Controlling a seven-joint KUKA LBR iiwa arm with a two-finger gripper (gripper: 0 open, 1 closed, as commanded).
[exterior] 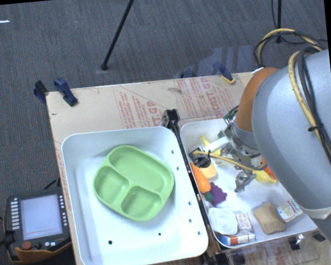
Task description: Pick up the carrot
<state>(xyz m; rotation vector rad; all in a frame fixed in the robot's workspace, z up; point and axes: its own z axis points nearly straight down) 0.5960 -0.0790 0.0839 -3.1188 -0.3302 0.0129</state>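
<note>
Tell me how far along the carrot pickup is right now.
Nothing looks done yet. The small orange carrot lies in the right white bin, against its left wall, beside a purple bunch of grapes. In hand: the gripper hangs over the middle of that bin, to the right of the carrot, with nothing visibly between its fingers. Left: reaching the carrot, closing on it and lifting it.

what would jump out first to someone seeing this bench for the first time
The light green divided plate stands out first, lying alone in the left bin. Next comes the big grey arm reaching in from the right over the right bin, which is crowded with small food items. Among them, the orange carrot lies against that bin's left wall.
</note>
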